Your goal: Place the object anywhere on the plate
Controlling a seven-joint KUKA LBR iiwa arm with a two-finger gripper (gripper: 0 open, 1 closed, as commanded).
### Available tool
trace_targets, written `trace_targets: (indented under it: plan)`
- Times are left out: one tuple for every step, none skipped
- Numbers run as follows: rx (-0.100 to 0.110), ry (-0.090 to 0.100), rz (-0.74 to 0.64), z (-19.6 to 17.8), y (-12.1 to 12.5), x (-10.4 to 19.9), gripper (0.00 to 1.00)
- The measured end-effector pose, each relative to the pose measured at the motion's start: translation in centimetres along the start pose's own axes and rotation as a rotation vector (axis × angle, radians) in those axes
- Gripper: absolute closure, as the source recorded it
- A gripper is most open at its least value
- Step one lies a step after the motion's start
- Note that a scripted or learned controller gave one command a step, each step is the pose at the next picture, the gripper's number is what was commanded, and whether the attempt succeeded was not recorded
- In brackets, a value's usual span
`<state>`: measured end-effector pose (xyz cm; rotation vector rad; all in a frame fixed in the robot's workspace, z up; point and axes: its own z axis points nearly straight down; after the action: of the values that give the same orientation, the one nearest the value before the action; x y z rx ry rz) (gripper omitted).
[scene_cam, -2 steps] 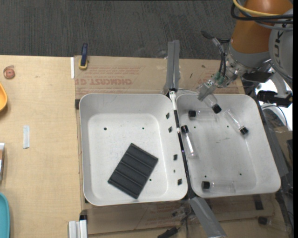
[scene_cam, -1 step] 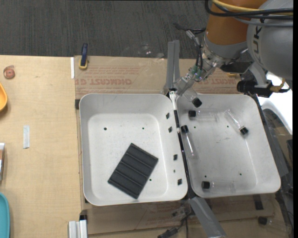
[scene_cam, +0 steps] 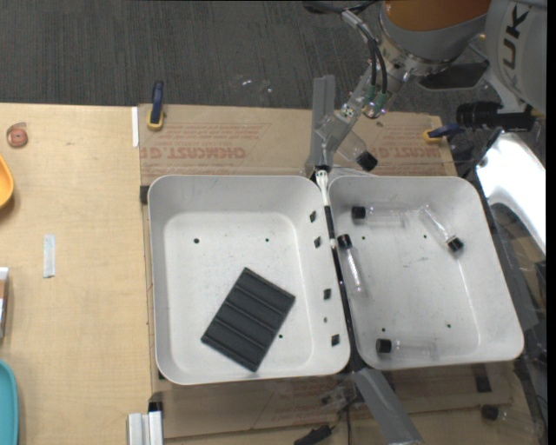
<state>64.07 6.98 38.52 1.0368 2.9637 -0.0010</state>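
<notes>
Two bins sit side by side on my bench, their inner walls touching. In the left bin (scene_cam: 165, 261) a ridged slab (scene_cam: 249, 318) lies flat, tilted, toward the near middle. The right bin (scene_cam: 495, 287) holds clear tubes (scene_cam: 380, 215) along its far, left and near sides. My arm (scene_cam: 430, 22) hangs at the far right, beyond the right bin's far-left corner. A clamp (scene_cam: 156, 104) sits on the far edge, behind the left bin.

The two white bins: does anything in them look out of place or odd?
The dark ribbed rectangular slab lies askew in the left bin, corners turned toward the walls. In the right bin, clear black-capped tubes are scattered at differing angles. Nothing looks spilled or broken.
</notes>
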Motion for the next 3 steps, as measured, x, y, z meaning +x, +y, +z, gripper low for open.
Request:
trace_targets:
  plan:
    - [-0.002,-0.001,-0.540,-1.9,4.4,4.1,1.00]
    - [-0.004,-0.001,-1.103,-2.2,10.8,7.1,1.00]
    - [-0.007,-0.004,-1.095,-3.1,10.7,6.8,1.00]
